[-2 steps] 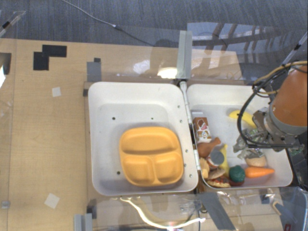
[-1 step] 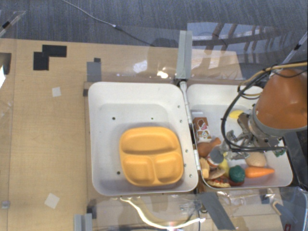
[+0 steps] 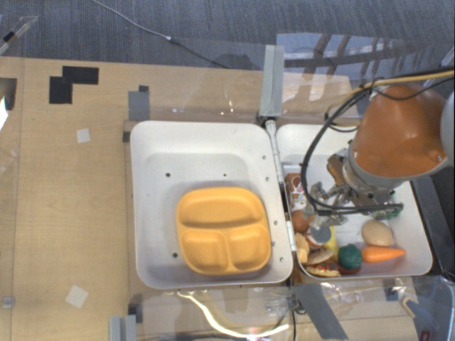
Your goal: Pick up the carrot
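- Whether the jaws are spread or pressed together cannot be told; the gripper (image 3: 323, 215) hangs low over the right bin (image 3: 424, 261), near its left wall
- The carrot (image 3: 383, 254) lies on its side by the front right corner of that bin, apart from the gripper
- A green item (image 3: 350, 256) sits just left of the carrot, a pale egg-shaped item (image 3: 377, 232) just behind it
- A yellow divided tray (image 3: 223, 229) rests in the left bin (image 3: 153, 155)
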### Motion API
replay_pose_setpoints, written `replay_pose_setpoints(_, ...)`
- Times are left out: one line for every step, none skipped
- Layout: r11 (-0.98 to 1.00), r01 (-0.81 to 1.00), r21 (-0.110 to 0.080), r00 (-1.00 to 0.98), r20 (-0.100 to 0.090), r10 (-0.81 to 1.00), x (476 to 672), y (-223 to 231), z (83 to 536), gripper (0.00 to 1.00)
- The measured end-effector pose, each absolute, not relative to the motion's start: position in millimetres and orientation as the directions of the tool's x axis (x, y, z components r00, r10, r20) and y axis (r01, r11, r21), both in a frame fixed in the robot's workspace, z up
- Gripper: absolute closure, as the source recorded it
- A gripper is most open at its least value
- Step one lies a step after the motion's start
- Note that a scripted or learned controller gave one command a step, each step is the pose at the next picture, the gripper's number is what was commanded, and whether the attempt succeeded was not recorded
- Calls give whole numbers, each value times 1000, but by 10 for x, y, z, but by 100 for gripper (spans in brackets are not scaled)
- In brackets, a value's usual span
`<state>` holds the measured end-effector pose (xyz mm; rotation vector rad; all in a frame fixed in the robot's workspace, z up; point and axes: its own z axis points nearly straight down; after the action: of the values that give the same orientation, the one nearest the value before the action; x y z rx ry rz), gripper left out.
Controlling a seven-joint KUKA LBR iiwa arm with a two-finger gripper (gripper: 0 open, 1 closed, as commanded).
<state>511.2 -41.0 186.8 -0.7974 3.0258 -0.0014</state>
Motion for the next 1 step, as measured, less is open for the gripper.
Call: replay_pose_setpoints(498,-867,-10,-498,-6,-867,5392,-987,2368,100)
